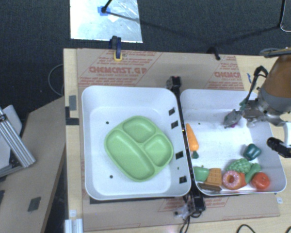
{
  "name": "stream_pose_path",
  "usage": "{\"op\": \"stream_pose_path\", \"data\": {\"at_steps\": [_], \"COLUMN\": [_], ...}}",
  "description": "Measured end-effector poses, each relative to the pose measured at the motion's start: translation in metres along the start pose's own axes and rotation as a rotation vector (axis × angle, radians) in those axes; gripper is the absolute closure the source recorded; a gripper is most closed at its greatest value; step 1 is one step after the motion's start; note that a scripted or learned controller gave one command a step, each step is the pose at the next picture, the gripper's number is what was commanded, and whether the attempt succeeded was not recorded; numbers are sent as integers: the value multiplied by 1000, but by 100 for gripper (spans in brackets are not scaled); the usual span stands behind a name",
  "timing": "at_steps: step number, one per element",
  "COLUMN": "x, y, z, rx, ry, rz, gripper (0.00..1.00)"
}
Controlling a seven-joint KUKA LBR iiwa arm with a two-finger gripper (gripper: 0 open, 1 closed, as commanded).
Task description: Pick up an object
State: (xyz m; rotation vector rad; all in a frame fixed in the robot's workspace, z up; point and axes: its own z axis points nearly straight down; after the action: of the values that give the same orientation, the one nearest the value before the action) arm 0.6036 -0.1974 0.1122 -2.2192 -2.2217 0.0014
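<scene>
The objects to pick from lie in the right bin [203, 98], most of them gathered along its near edge. A toy carrot [191, 138] lies against the bin's left wall, about midway along it, with a small green piece just below its lower end. In the near left corner sits a green vegetable piece [201, 173], and next to it a tan waffle-like block [214, 177]. A pink doughnut [232, 179] touches that block on its right, a leafy green cluster [242, 166] rises just behind the doughnut, and a red tomato [261, 180] rests toward the near right corner. A dark green pepper-like piece [251, 151] sits apart from the row, close to the right wall.

The left bin [102, 101] holds a pale green divided plate [138, 148] with three compartments, lying in the middle of the floor toward the near edge.

The gripper [231, 119] hangs over the far right part of the right bin, well apart from the row of food. Whether the claw is apart or together cannot be told; nothing is seen clamped in it.

The brown sheet [150, 67] under both bins carries red lettering, partly readable as "CHEMCAST", printed once behind the left bin and once at the far right corner.
</scene>
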Motion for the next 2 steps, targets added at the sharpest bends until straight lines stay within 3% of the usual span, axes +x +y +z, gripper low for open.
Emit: {"op": "stream_pose_path", "data": {"at_steps": [1, 2], "x": [1, 0], "y": [1, 2], "z": [28, 16], "rx": [-2, -6], "ry": [0, -1], "rz": [0, 0], "gripper": [0, 100]}}
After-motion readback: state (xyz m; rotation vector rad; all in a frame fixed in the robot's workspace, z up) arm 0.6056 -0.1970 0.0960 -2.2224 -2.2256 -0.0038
